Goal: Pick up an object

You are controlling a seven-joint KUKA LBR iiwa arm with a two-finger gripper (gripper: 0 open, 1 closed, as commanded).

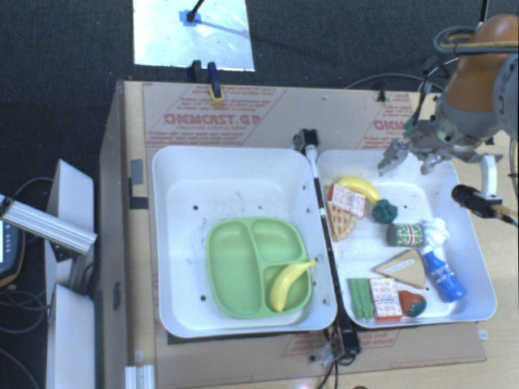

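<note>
You see the gripper with jaws spread and empty, a smooth curved yellow banana and a lumpy green piece lying just below them.

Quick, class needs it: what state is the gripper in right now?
Gripper: open, holding nothing, poised above the back edge of the right bin.

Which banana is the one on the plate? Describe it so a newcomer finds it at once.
Start at the left white bin, which holds a green divided plate. The banana lies in that plate's lower right compartment, its stem pointing toward the divider between the bins. The other yellow banana lies in the right bin among packets and a blue bottle, on no plate.
</note>
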